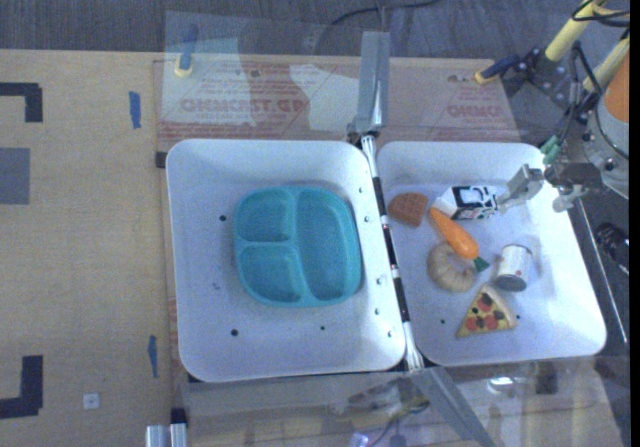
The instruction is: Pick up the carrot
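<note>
Orange carrot (455, 233) lying slantwise in the right bin (560, 330), green tip toward the silver can (513, 267), touching the croissant (451, 268) and just below the small milk carton (468, 200). Hovering at the bin's upper right edge, gripper (522, 185) grasping nothing, likely staging for a descent. Fingers' spread impossible to tell here. Sitting unused in the left bin (200, 335), teal divided tray (297, 245).

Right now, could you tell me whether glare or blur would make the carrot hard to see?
Camera view: the carrot is sharp enough, orange against the evenly lit white right bin; glare sits on the clear panel behind the bins; the gripper looks slightly soft.
</note>
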Available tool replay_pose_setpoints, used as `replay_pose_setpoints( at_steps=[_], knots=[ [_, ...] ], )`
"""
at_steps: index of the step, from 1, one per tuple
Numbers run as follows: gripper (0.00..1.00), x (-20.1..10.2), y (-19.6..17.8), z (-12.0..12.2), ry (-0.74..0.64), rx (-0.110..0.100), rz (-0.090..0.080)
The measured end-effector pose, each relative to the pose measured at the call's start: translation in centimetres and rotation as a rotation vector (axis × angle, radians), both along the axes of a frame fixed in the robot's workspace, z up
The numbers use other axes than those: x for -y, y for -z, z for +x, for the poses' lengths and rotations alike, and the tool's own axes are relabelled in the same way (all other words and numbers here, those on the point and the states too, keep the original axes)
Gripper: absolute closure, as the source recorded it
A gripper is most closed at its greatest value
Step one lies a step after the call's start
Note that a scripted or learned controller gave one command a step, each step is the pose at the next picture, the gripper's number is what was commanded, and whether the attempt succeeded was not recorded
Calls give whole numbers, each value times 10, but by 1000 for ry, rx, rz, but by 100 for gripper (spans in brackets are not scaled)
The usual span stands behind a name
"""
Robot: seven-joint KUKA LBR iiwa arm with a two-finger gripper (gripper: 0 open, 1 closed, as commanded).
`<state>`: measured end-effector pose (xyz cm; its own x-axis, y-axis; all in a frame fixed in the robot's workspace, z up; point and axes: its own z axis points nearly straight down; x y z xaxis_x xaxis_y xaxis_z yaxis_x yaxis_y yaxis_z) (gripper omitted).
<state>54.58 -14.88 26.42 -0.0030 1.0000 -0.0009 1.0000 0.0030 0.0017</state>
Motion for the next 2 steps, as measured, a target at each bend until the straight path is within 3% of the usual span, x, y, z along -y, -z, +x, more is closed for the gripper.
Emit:
replay_pose_setpoints(
  at_steps=[1, 2],
  knots=[
    [0, -49, 175, 13, 83, 2, 1],
    [100, -43, 164, 13, 94, 6, 0]
  ],
)
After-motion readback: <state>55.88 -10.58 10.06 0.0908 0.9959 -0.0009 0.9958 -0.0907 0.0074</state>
